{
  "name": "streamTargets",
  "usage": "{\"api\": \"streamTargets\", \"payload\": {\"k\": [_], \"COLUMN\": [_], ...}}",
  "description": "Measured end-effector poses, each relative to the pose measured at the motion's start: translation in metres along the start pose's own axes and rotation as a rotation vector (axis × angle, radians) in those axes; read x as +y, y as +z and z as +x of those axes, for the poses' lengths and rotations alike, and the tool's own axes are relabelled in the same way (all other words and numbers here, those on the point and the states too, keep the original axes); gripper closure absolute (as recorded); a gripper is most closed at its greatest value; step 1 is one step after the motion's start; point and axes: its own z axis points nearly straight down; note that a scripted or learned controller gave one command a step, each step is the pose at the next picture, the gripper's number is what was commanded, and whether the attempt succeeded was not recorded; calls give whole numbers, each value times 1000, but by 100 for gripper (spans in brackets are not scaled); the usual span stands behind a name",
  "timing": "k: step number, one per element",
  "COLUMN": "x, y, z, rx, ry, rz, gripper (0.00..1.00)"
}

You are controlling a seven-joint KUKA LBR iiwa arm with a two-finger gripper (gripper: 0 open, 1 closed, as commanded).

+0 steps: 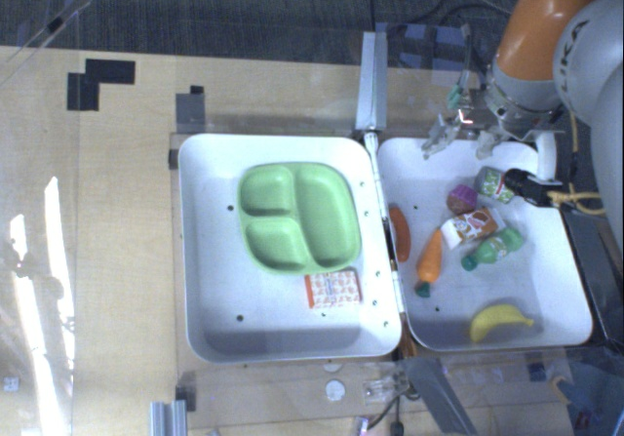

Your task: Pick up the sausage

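— Start at the fingers. What do they do?

— The gripper [458,138] hangs at the upper edge of the right bin [575,268], in the upper right of the frame. Its two fingers [436,139] are spread apart, released, with nothing between them. Above it the grey arm with its orange band [534,19] comes in from the right.

— What lies closest below?

— A small can with a green label [495,184], a purple piece [462,198] just beside it, then a red-and-white carton [469,227] touching a green bottle [491,249]. These crowd the right middle of the bin. An orange carrot [429,257] lies left of them, tilted, and a banana [501,321] sits near the lower edge.

— And the sausage?

— The sausage [399,231] lies at the far left of the right bin, right against the wall that divides the two bins. Its long axis runs up and down the frame, nearly parallel to that wall, one end toward the top, the other toward the bottom. The carrot's upper end is near its lower end; I cannot tell whether they touch.

— Any open room around it?

— Bare white floor shows above it, toward the bin's upper left corner, and between it and the purple piece. On its left, the wall leaves no gap.

— The other bin?

— The left bin [210,317] holds a green divided tray [297,215] and a small printed packet [333,289] just below it, with bare floor along its edges.
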Motion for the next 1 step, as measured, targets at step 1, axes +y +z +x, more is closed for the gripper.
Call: {"api": "streamTargets", "payload": {"k": [1], "x": [1], "y": [103], "z": [2], "rx": [-1], "ry": [-113], "rz": [-4], "gripper": [0]}}
